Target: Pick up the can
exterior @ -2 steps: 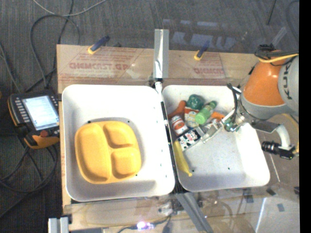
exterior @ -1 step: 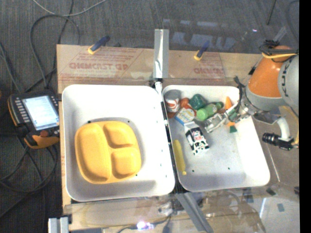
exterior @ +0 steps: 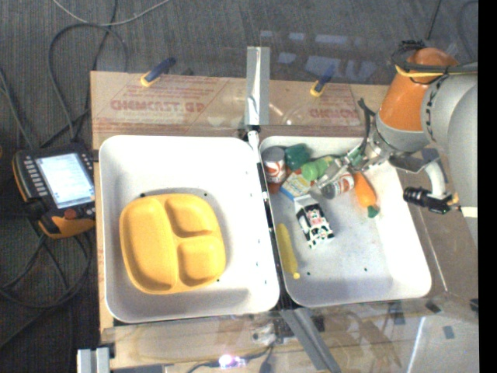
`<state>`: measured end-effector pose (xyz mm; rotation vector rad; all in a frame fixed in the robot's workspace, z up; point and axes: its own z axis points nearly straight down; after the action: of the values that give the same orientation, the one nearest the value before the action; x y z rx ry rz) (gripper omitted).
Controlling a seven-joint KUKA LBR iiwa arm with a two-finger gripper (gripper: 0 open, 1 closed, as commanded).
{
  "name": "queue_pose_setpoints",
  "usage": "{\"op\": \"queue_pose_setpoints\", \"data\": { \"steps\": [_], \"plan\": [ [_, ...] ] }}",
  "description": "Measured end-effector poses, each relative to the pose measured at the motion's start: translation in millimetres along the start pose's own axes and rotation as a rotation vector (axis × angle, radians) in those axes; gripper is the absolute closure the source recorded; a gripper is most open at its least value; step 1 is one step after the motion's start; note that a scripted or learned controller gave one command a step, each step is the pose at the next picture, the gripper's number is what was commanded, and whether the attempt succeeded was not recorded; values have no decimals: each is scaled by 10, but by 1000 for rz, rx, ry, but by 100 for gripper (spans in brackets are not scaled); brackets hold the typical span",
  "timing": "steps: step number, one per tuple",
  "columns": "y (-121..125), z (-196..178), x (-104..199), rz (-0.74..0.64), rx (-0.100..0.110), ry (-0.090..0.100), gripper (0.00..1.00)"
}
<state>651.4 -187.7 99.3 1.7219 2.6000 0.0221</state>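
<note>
The can (exterior: 273, 168), red and white with its round silver top facing up, stands in the far left corner of the right bin (exterior: 388, 274), against the wall between the bins. My gripper (exterior: 363, 155) hangs over the far side of that bin, well to the right of the can. It is just above a small bottle (exterior: 338, 184) and an orange carrot (exterior: 365, 193). The orange band of the arm (exterior: 406, 102) rises behind it. Nothing shows as held.
Green objects (exterior: 309, 164) lie between the can and the gripper. A black-and-white cow-patterned box (exterior: 314, 224) and a yellow corn cob (exterior: 287, 251) lie nearer the front. The left bin (exterior: 116, 162) holds a yellow divided tray (exterior: 175, 243). A teach pendant (exterior: 58, 179) sits off the bench at left.
</note>
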Motion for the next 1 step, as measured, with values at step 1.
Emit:
{"op": "queue_pose_setpoints", "data": {
  "steps": [1],
  "plan": [
    [5,-87,-14,-3,1,-7,100]
  ]
}}
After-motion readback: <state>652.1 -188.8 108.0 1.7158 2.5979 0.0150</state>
